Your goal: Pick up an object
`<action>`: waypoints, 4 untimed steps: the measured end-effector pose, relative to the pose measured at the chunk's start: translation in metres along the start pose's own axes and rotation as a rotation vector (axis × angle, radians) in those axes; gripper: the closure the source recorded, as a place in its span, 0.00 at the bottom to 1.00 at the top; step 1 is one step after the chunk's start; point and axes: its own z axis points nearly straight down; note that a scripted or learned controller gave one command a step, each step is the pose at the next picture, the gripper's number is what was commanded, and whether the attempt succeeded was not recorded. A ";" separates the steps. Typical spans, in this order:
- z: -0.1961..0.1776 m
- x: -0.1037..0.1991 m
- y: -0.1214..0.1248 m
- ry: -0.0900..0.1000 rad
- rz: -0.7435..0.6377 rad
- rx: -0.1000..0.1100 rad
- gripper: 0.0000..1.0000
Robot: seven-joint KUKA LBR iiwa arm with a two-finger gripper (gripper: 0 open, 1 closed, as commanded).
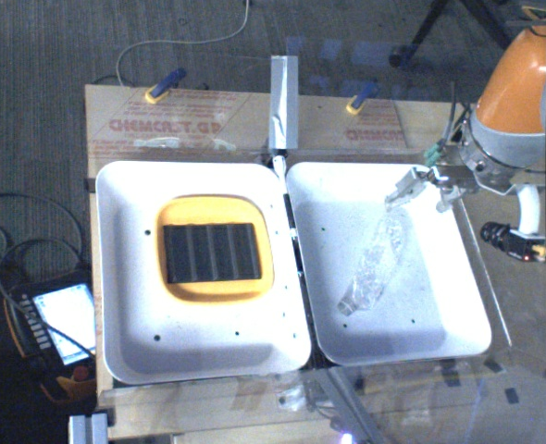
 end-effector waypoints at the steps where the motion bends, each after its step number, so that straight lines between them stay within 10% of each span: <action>1: 0.026 0.113 -0.024 0.000 -0.138 0.001 0.00; 2: 0.101 0.065 -0.061 0.000 -0.186 0.001 0.00; 3: 0.093 0.066 -0.060 0.002 -0.187 0.001 1.00; 4: 0.093 0.066 -0.060 0.002 -0.187 0.001 0.00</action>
